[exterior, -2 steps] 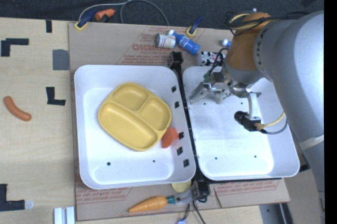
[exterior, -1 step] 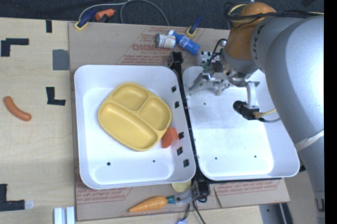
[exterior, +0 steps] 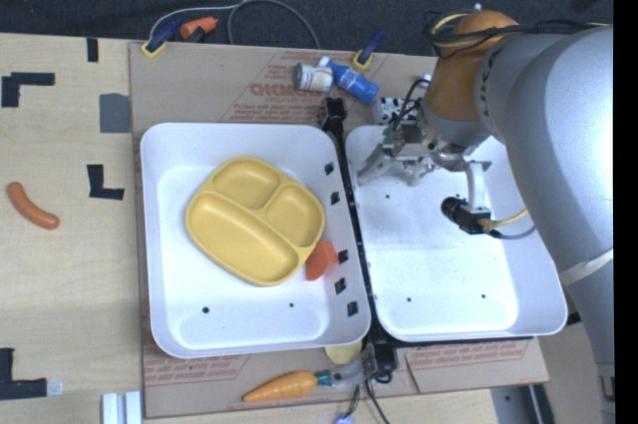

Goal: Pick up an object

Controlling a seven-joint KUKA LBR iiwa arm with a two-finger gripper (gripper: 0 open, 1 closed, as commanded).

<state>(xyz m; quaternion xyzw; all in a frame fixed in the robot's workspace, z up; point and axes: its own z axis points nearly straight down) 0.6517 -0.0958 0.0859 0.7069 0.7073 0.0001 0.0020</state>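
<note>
The gripper (exterior: 399, 158), fingers spread and holding nothing, hangs over the right bin (exterior: 449, 297); the yellow divided plate (exterior: 254, 217) and orange piece (exterior: 320, 260) lie leftward, risking an empty closure.

Look past the bins and you'll find a toy orange carrot (exterior: 282, 386) lying on the brown cardboard sheet (exterior: 261, 93) — an orange sausage-shaped toy (exterior: 33, 206) sits well apart, out on the pale wooden bench (exterior: 60, 282).

Yellow divided plate (exterior: 255, 217) and orange-red piece (exterior: 320, 260) are seen in white left bin (exterior: 159, 242); orange carrot (exterior: 282, 386) below it.
</note>
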